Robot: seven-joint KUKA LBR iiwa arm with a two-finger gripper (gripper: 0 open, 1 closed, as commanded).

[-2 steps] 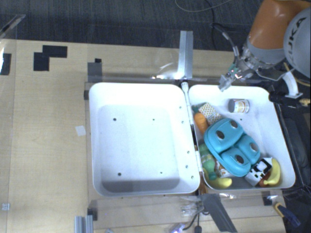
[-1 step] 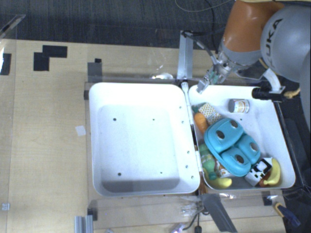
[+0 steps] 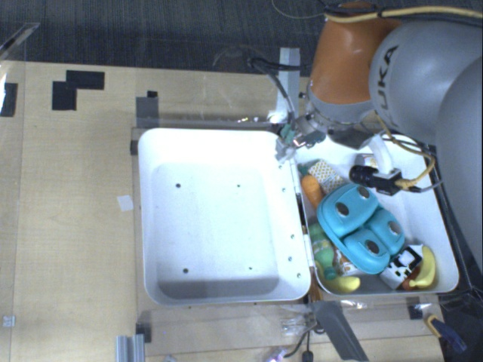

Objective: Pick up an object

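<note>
The right bin [image 3: 445,232] holds a heap of objects. A large light-blue piece with dark holes [image 3: 361,228] lies on top in the middle. An orange piece [image 3: 311,191] and a small patterned piece [image 3: 324,172] lie near the bin's left wall. A green piece [image 3: 323,253] and a yellow piece [image 3: 343,283] sit at the front left. A yellow banana shape [image 3: 428,268] and a black-and-white item [image 3: 402,264] rest at the front right. My gripper [image 3: 292,138] hangs at the right bin's far-left corner, over the wall between the bins, with nothing seen in it.
The left bin [image 3: 151,202] stands beside the right one, sharing a wall. The grey arm with its orange band [image 3: 347,51] covers the right bin's far side. A black cable connector [image 3: 375,178] hangs over the heap. Black markers [image 3: 75,85] lie on the bench's far left.
</note>
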